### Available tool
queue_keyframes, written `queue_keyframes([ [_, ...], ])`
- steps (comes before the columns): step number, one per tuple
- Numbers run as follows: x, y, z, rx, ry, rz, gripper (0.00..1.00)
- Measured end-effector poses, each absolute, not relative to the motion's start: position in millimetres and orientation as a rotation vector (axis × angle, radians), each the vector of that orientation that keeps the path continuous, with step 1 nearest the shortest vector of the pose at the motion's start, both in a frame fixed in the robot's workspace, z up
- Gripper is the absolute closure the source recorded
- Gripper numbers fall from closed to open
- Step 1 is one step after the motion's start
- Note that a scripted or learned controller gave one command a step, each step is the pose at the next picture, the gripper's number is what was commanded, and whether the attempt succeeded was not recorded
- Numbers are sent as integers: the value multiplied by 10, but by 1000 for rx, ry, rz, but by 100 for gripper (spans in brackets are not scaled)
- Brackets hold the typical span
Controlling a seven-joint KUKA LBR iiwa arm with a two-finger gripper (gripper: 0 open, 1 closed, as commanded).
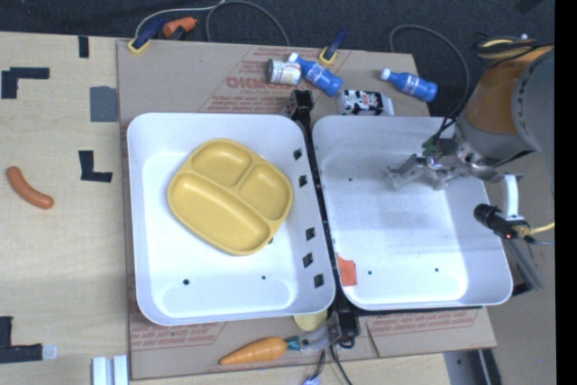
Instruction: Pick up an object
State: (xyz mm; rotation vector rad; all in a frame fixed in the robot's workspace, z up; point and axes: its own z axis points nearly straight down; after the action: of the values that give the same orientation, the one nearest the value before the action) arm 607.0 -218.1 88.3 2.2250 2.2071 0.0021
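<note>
Hovering low in the right bin (469,284) with nothing visibly held, the claw (401,174) has an indeterminate opening, while the yellow divided plate (231,194), well left, looks light, rigid, slick; grip its rim.

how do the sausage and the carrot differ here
The sausage is reddish-orange and lies on the bare bench left of both bins; the carrot is lighter orange and lies on the cardboard in front of the left bin. The sausage slants; the carrot lies nearly level. Both lie outside the bins.

Yellow tray (231,195), white bins (149,221), orange carrot (253,352), blue bottles (410,85).
</note>
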Motion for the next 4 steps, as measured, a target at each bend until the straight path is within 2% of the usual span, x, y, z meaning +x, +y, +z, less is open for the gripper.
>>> queue_keyframes([
  [1,6220,-1340,869,2210,2225,4,0],
  [2,6325,-1003,862,2214,2222,2,0],
  [3,6699,-1008,852,2218,2223,2,0],
  [4,6693,-1011,959,2216,2221,1,100],
])
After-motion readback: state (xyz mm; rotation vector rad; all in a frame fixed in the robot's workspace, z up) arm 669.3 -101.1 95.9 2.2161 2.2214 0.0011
